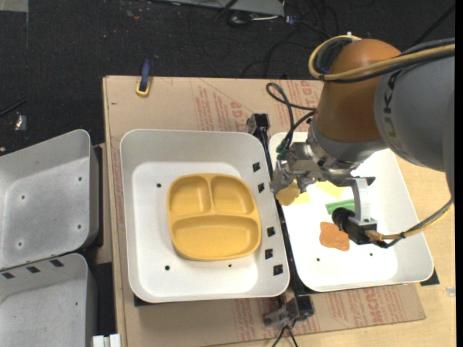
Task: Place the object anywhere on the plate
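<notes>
While the grey arm (405, 114) reaches in from the right, bent over the right bin (405, 266), its gripper (293, 183) hangs at that bin's left edge with a tan piece (288, 194) between its fingers. One yellow plate (214, 217) with three compartments lies in the left bin (145, 194). Three other pieces lie in the right bin: orange (333, 236), green (338, 208), yellow (330, 189).

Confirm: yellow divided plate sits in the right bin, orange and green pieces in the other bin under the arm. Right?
Not quite. The camera view shows the yellow divided plate in the left bin, not the right. The rest holds: the orange piece and green piece lie in the other bin, under the arm.
</notes>
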`<state>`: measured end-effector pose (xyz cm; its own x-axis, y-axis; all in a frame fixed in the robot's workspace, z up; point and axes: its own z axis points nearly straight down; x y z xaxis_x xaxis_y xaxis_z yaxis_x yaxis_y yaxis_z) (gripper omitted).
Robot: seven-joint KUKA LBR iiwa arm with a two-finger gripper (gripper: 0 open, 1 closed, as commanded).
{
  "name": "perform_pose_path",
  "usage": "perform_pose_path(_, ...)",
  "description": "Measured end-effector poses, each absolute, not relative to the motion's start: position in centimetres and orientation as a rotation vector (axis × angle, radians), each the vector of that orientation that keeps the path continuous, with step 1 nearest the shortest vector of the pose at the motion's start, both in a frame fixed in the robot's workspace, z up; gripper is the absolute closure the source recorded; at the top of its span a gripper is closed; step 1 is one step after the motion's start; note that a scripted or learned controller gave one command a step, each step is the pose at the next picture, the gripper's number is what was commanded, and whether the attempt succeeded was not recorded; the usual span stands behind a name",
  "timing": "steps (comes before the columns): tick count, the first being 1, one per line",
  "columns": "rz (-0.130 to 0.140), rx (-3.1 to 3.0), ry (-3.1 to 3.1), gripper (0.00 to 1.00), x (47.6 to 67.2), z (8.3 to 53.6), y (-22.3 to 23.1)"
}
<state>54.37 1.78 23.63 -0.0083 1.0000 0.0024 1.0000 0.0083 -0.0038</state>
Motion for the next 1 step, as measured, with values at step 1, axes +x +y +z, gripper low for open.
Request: perform_pose_path(1, 0.001, -2.21, -2.228, 1.0, 53.18, 22.42, 6.89)
